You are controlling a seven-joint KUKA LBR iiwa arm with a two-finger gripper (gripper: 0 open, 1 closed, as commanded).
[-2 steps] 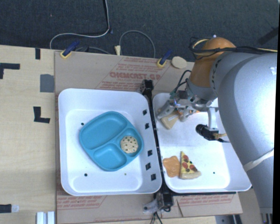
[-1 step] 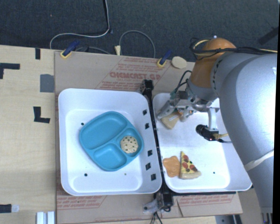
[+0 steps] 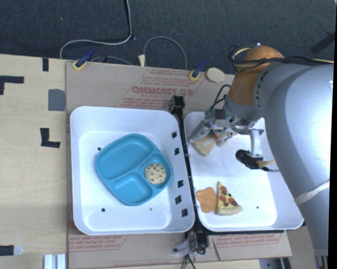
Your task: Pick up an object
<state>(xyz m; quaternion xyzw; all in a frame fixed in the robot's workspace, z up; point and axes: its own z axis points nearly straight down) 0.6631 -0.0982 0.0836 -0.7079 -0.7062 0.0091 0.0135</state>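
Observation:
My gripper is low over the far left corner of the right bin. A small tan, bread-like piece lies directly under its tip, touching it or very nearly; the view does not show whether it is gripped. At the near left of the same bin a pizza slice lies beside a flat orange piece. The left bin bears a blue divided plate with a round cookie in its right compartment.
The bins meet along a black-clipped divider just left of the gripper. The grey arm covers the right bin's far right part. Cables and clamps lie beyond the bins on the cardboard sheet.

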